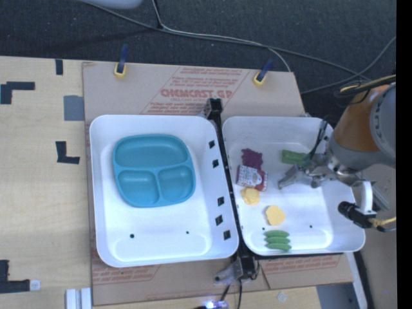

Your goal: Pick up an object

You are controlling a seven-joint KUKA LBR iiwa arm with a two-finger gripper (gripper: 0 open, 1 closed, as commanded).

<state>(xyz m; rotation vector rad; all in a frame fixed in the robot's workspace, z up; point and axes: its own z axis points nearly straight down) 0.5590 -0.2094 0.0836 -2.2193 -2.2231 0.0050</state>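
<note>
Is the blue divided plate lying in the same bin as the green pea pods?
No, the blue divided plate lies in the left bin, while the green pea pods lie in the right bin.

Glossy plastic tray [154, 170] — matt cardboard [193, 89]

Lying in the left white bin [103, 237]: a blue divided plate [154, 170], three compartments. Under both bins, a cardboard sheet [193, 89] with red print, held at its far edge by two yellow clamps [120, 69]. Beyond, dark carpet [270, 11] crossed by a black cable [212, 36].
</note>
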